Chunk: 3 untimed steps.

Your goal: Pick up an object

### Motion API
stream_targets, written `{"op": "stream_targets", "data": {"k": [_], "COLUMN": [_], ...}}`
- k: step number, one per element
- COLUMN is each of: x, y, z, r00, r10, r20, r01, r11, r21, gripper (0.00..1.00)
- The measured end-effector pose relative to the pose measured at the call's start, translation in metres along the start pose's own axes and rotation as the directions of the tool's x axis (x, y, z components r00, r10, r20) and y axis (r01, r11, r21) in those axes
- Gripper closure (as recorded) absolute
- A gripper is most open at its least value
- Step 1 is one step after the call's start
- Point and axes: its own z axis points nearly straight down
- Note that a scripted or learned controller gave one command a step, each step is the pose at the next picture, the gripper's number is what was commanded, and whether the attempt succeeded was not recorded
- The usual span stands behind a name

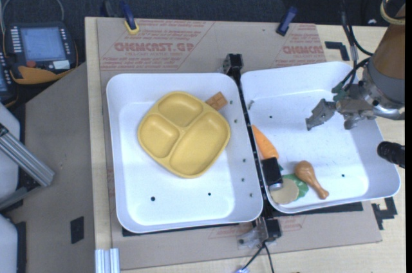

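At frame right, the tool (335,114) hovers empty, fingers spread, over the right bin (360,156) — approach stage; next, descend onto the drumstick (311,178) below.

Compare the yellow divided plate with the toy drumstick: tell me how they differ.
The yellow divided plate lies in the left bin; the toy drumstick lies in the right bin, near its front edge. The plate is much larger, taking up much of its bin, while the drumstick is small. The plate is broad, flat and pale yellow with three compartments; the drumstick is slim, tan-orange with a knobbed end. Both lie loose, apart from the claw.
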Motion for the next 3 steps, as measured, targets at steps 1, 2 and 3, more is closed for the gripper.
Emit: {"op": "stream_targets", "data": {"k": [1, 2, 3], "x": [0.0, -0.001, -0.006], "y": [0.002, 0.0, 0.002], "z": [-0.006, 0.058, 0.121], "r00": [1.0, 1.0, 1.0], "r10": [-0.003, -0.002, -0.001], "r20": [0.002, -0.001, -0.001], "r01": [0.003, 0.002, 0.001], "r11": [1.0, 1.0, 1.0], "r21": [-0.012, -0.003, -0.003], "gripper": [0.0, 0.0, 0.0]}}
